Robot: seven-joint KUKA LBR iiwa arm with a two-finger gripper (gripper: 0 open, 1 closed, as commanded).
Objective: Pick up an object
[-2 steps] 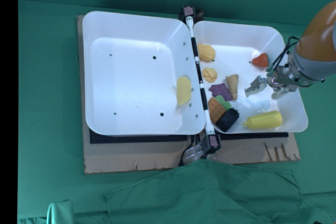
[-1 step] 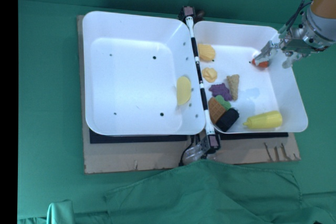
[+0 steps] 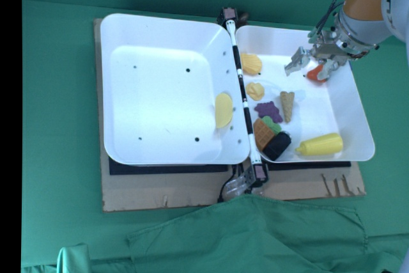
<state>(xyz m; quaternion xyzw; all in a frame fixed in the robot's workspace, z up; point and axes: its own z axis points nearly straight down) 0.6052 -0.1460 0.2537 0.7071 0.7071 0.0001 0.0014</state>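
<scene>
Nearest you, along the front of the right bin, lie a yellow squeeze bottle on its side, a black cylinder and a waffle piece with a green bit beside it. Behind them sit a purple grape bunch and an ice-cream cone; further back, near the divider, a small yellow toy and a yellow shell-shaped piece. In the left bin, a pale yellow flat piece rests against the right wall.

At the far right, the gripper hangs low over the back of the right bin, with a red-orange object just under or between its fingers. You cannot tell from here whether they are clenched on it or merely around it.

I judge you are at the grasp itself, on that red-orange piece. The next move calls for a firm close, then a straight lift clear of the bin wall close by; watch whether the piece rises with the fingers.
</scene>
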